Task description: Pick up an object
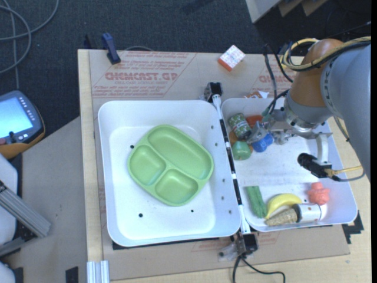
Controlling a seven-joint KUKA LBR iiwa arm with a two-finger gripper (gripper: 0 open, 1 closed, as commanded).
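While the gripper [266, 135] sits low in the right bin [347, 181], upper middle of the frame, can't tell its state; it's touching a blue object [263, 142] beside a green ball [241, 151].

Lighting: bright, even, from overhead. White bins [112, 158] near overexposure, wall detail washed out. Shadows: soft and short, beside the green plate [171, 164]. Dark floor at far side underexposed. Focus: mildly soft throughout; arm [347, 69] at right blurred. Colour slightly cool.
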